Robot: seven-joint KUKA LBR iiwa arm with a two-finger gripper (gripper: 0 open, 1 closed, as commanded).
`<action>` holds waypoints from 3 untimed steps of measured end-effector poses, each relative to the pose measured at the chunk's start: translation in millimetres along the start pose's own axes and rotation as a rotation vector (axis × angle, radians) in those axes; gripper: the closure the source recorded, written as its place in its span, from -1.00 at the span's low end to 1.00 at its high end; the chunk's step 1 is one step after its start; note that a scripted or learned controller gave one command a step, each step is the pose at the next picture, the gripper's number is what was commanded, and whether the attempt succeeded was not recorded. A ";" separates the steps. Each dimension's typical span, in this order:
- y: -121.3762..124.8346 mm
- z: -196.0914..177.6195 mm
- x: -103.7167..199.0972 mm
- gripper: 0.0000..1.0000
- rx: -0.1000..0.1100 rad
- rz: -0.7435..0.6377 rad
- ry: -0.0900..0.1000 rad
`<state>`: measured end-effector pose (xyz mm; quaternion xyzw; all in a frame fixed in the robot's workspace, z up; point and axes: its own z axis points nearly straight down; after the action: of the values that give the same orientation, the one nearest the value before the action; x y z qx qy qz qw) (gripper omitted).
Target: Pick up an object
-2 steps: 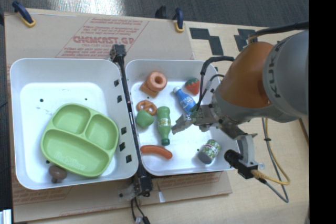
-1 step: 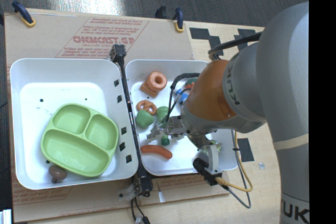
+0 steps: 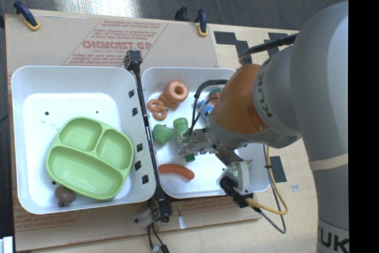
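My gripper (image 3: 188, 148) reaches down into the right bin (image 3: 204, 185), its fingers among green toy pieces near the bin's middle. A green block (image 3: 180, 124) and a rounded green vegetable (image 3: 161, 133) lie just left of it. A small dark green piece (image 3: 189, 157) sits at the fingertips; whether it is gripped I cannot tell. A red-orange sausage (image 3: 176, 171) lies in front, a pink-orange donut (image 3: 176, 92) and a pretzel (image 3: 157, 108) at the back left. The arm's orange band hides the bin's right part.
The left bin (image 3: 23, 86) holds a light green divided plate (image 3: 90, 156) and a small brown object (image 3: 65, 195) at its front corner. A black divider clip line (image 3: 141, 121) runs between the bins. Cables loop near the right bin's front edge (image 3: 260, 205).
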<state>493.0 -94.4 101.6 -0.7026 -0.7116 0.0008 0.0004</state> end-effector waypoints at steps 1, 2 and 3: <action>-15.7 -90.5 27.2 1.00 -0.001 0.007 0.001; -14.7 -110.3 74.6 1.00 -0.003 0.004 0.000; -13.0 -120.9 74.8 1.00 -0.006 -0.001 0.000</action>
<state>479.2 -19.7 222.5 -0.7023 -0.7119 -0.0014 -0.0018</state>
